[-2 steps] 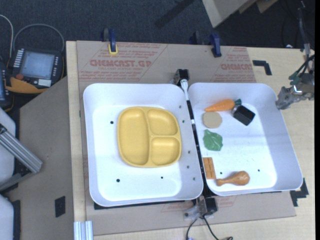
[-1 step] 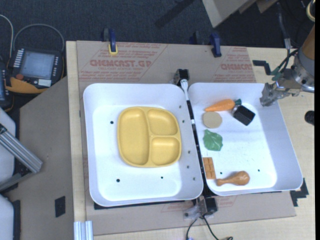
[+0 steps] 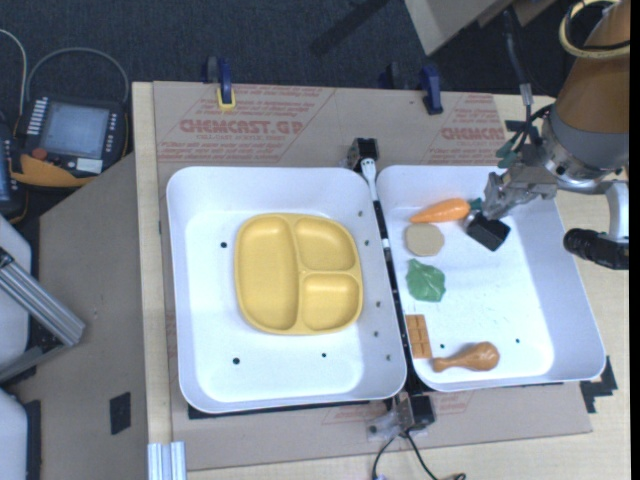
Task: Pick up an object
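Drumstick toy (image 3: 468, 358) at right bin's (image 3: 560, 298) front edge, waffle piece (image 3: 418, 336) beside it. Carrot (image 3: 441, 210), cookie (image 3: 424, 239) and lettuce (image 3: 426, 282) all lie loose in the bin; nothing picked yet. Hand (image 3: 488, 224) low, just right of the carrot, reaching from the right; opening unclear, cannot tell. Yellow tray (image 3: 298, 272) in left bin (image 3: 200, 268).

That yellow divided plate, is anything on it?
Empty: the yellow divided plate shows three bare compartments, lying flat in the left bin.
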`<state>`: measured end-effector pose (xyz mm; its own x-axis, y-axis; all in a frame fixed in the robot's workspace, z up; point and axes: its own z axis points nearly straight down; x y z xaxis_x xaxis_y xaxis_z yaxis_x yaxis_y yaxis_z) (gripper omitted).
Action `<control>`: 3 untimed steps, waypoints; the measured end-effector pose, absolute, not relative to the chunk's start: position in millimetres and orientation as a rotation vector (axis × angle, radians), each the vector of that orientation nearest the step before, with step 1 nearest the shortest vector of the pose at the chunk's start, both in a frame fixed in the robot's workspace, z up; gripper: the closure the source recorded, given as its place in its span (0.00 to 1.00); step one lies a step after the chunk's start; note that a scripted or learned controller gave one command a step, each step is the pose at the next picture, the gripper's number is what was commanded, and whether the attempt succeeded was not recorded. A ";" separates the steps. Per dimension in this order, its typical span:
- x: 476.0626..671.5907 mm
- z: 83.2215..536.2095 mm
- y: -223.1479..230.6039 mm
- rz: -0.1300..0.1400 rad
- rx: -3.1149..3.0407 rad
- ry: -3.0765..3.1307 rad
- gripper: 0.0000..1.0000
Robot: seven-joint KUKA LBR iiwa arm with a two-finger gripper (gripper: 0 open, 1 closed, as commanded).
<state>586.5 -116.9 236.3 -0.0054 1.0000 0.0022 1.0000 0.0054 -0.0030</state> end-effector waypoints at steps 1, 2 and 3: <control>592.6 224.0 -60.4 0.000 -2.211 -2.225 1.00; 596.8 233.0 -1.1 -0.004 -2.215 -2.229 1.00; 602.0 236.6 46.2 -0.004 -2.215 -2.228 1.00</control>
